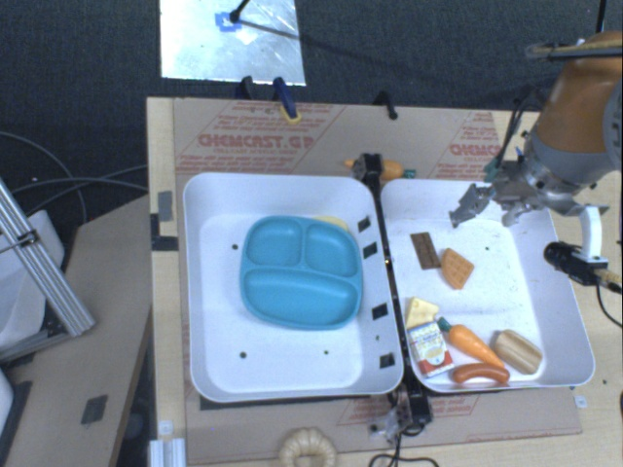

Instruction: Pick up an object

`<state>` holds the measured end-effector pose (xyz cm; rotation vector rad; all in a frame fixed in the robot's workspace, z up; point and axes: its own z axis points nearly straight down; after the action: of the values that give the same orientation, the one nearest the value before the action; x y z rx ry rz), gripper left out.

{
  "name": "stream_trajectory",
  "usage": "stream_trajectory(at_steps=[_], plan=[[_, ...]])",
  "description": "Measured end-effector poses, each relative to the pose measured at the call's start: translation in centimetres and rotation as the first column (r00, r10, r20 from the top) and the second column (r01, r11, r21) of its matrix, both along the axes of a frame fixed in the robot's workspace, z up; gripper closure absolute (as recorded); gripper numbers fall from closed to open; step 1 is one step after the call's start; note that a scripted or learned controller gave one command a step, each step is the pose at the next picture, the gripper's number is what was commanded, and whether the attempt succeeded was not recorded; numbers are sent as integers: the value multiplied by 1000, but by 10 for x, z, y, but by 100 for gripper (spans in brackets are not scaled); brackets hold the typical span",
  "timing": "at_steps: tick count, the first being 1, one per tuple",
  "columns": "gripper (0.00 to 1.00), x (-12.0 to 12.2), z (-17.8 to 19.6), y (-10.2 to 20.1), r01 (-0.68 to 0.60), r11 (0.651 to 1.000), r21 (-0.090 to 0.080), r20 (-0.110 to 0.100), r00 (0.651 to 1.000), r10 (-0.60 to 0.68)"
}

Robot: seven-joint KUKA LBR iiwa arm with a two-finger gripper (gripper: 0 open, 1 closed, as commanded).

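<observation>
Cardboard-covered bench [243, 129] on dark carpet [78, 56]. Two white bins – left bin [209, 358] holds a blue tray [300, 270], well apart from the gripper [492, 202]. Gripper over the right bin [569, 329], fingers spread, nothing between. Cracker [456, 268] and brown bar [423, 250] just below-left of it.

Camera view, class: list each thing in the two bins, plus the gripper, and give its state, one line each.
Blue plate: upright, left bin, nothing on it.
Brown bar: flat, right bin.
Cracker: flat, beside the bar.
Cheese wedge: lying flat.
Carton: on its side.
Carrot: lying down.
Sausage: lying down.
Bread roll: lying down.
Gripper: above right bin, holding nothing.
</observation>
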<state>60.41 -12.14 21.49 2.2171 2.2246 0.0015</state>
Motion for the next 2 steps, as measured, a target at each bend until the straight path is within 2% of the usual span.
stream_trajectory(at_steps=[1,2], plan=[[0,5,-43,0,1,1000,0,-3,1000,-1],[0,-1,-104,2,2,1000,0,-5,1000,-2]])
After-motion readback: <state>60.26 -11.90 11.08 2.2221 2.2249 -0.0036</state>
